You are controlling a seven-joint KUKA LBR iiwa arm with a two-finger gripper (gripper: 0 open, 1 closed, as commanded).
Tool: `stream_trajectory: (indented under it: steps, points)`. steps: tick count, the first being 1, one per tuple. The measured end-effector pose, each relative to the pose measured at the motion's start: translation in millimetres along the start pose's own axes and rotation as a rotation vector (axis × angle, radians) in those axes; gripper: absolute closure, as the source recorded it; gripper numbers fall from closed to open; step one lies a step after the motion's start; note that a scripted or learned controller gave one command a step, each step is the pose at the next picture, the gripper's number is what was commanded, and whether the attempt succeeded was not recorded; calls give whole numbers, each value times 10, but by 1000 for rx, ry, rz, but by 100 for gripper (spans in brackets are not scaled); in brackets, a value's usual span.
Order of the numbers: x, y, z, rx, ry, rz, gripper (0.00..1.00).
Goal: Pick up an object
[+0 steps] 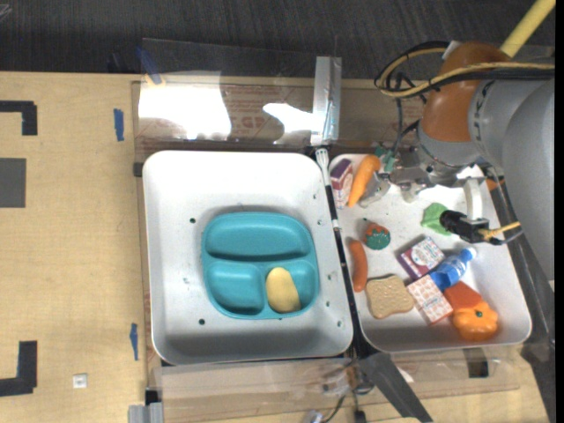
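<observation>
Jaws state unclear, low over right bin; left bin, cardboard bench, dark carpet behind.

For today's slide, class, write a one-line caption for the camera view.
KUKA arm's gripper hovers by a carrot in the cluttered right bin; a yellow potato sits in the left bin's teal tray.

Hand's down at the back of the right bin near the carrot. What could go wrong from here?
1. The hand is beside the carrot, which leans against the bin wall; closing there might clip the wall or push the carrot aside.
2. The front of the bin is crowded: bread, sausage and bottle lie close together, so a grasp there may catch two items.
</observation>
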State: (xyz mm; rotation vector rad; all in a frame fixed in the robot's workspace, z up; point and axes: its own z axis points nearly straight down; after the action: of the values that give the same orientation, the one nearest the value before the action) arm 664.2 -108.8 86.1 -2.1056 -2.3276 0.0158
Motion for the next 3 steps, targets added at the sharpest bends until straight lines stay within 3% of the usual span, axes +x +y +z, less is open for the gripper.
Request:
stream_trajectory:
  steps: [1, 2, 3]
  points:
    - [20, -14, 0, 6, 0, 64, 0]
    - [108, -214, -5, -11, 4, 25, 0]
    - [31, -38, 6, 25, 11, 78, 0]
